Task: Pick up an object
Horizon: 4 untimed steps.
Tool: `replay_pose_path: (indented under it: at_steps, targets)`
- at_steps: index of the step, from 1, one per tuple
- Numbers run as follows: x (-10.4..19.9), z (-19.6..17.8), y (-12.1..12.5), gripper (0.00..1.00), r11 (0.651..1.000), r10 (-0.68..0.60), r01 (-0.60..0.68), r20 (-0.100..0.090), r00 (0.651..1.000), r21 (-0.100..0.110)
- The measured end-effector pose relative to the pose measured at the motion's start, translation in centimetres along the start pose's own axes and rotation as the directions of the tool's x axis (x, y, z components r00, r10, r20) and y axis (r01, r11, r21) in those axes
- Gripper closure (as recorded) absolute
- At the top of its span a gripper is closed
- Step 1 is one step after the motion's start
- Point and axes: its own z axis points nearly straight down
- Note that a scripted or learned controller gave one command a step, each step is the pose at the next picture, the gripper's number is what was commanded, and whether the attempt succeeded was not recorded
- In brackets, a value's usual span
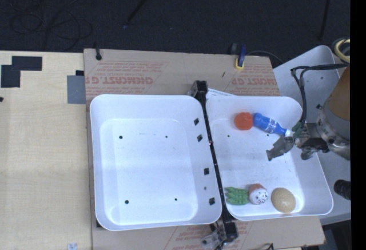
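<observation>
An orange ball (243, 120) is lying at the back of the right bin (246, 209), a blue bottle (269, 124) just beside it. Along the front wall, a green toy (235, 195), a red-and-white ball (258, 194) and a tan egg (283, 199) are sitting in a row. The end effector (284, 146) is hovering near the bottle's tip, pinching nothing; whether it is spread I cannot tell. The left bin (100, 129) is sitting alongside on the tabletop (40, 146).

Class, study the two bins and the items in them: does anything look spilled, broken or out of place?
Nothing stands out. The orange ball and blue bottle lie in the right bin, with the green toy, spotted ball and tan egg along its near edge.
</observation>
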Motion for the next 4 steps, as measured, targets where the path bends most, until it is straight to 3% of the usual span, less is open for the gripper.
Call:
replay_pose_path:
  at_steps: [1, 2, 3, 4]
  targets:
    - [-0.1, -0.9, 0.0, 1.00, 1.000, 0.000, 0.000, -0.001, 1.000, 0.003]
    - [1.3, -7.5, -0.2, 1.00, 1.000, -0.001, 0.001, 0.000, 1.000, -0.003]
    - [5.1, -19.7, -0.1, 1.00, 1.000, -0.005, 0.005, 0.001, 1.000, -0.013]
    - [8.6, -5.6, -0.3, 1.00, 1.000, -0.001, 0.001, -0.002, 1.000, 0.012]
